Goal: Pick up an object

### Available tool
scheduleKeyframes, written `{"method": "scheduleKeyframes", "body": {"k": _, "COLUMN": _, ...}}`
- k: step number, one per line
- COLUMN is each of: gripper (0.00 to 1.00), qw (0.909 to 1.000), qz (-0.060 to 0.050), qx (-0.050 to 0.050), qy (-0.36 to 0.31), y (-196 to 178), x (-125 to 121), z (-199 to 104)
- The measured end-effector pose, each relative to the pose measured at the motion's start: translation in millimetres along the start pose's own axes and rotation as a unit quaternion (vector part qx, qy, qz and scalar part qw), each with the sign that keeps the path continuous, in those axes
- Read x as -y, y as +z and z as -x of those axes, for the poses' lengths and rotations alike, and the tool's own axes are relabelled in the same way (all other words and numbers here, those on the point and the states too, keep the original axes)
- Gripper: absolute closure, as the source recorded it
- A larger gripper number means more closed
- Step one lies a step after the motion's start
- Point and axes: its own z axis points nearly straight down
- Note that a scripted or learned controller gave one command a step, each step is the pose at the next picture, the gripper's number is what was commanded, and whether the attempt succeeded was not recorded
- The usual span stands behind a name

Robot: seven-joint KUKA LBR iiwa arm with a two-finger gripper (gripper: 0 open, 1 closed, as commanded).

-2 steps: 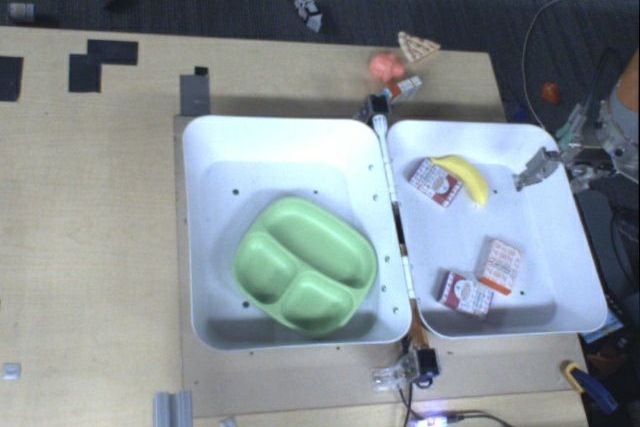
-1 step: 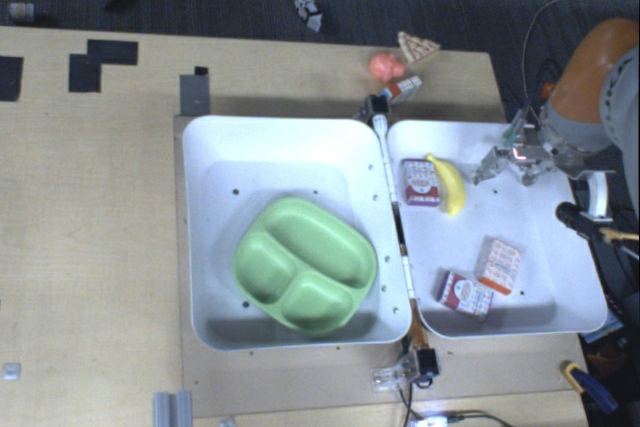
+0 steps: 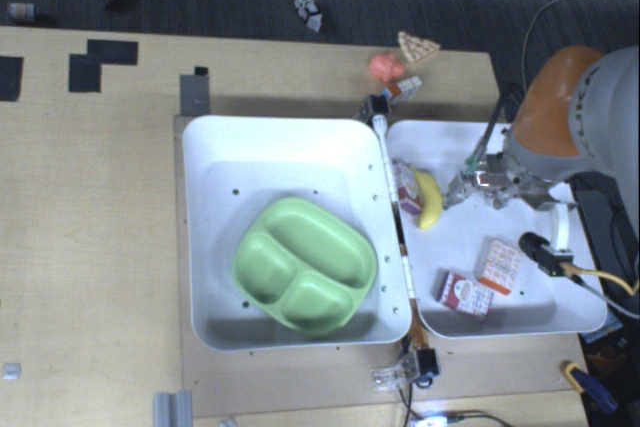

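Note:
In the right bin [image 3: 575, 320], a yellow banana [image 3: 430, 201] lies near the left wall, and a red and white wrapper [image 3: 405, 191] is tucked against its left side. My gripper [image 3: 462, 189] hangs low over the bin just right of the banana, close to it, with nothing visibly held. Further forward lie a small red and white box [image 3: 463, 294] and an orange and white packet [image 3: 499, 265]. The arm, with its orange band [image 3: 552, 110], comes in from the right.
The left bin [image 3: 198, 215] holds a green divided plate [image 3: 305, 262]. Behind the bins, a pink lump [image 3: 386, 67] and a toy pizza slice [image 3: 417, 47] sit on the bench. Clips and cables crowd the ridge between the bins.

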Motion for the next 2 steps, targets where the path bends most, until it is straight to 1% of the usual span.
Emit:
{"method": "scheduleKeyframes", "body": {"k": 1, "gripper": 0.0, "qw": 1.0, "qz": -0.004, "qx": -0.006, "qy": -0.002, "y": 2, "x": 52, "z": -37}}
{"method": "scheduleKeyframes", "body": {"k": 2, "gripper": 0.0, "qw": 1.0, "qz": -0.002, "qx": -0.005, "qy": -0.002, "y": 0, "x": 109, "z": -45}}
